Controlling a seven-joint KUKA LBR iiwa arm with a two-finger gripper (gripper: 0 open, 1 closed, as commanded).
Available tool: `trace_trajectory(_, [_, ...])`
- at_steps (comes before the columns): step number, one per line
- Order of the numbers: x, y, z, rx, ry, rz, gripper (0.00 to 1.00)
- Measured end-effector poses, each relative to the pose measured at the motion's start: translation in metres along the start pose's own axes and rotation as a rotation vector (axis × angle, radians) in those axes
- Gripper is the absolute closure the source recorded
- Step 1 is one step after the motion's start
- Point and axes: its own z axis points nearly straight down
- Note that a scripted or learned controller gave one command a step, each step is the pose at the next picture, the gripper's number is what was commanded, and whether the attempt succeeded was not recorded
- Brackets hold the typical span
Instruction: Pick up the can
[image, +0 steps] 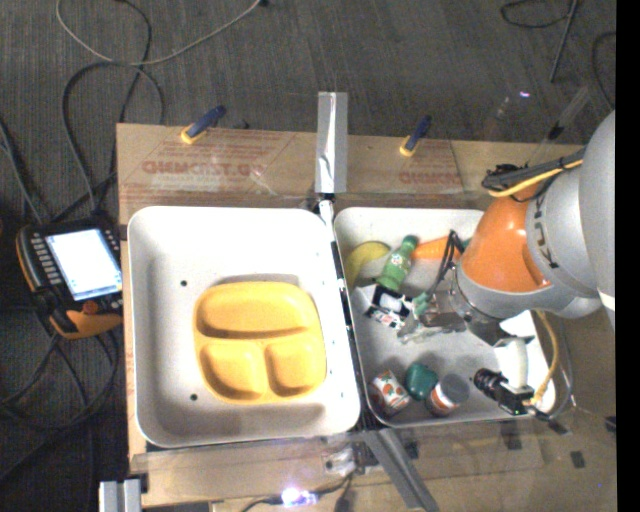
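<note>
In the right bin, a small can with a grey top and red-orange side stands near the front wall. A second can-like item with a red and white label lies to its left, and a dark green object sits between them. My gripper hangs low over the middle of this bin, behind the cans and apart from them. It is just right of a black and white packet. Nothing is visibly held in it.
A green bottle, a yellow round fruit and an orange item crowd the back of the right bin. A white bottle lies at its right. The left bin holds a yellow divided tray.
</note>
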Motion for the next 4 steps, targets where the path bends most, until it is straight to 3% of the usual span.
trace_trajectory(1, [0.037, 0.056, -0.084, 0.011, -0.004, 0.3, 1.0])
trace_trajectory(2, [0.099, 0.061, -0.083, 0.012, -0.007, 0.666, 1.0])
trace_trajectory(3, [0.007, 0.032, -0.177, 0.011, -0.006, 0.694, 1.0])
trace_trajectory(4, [-0.052, -0.023, -0.143, 0.013, -0.004, 0.508, 1.0])
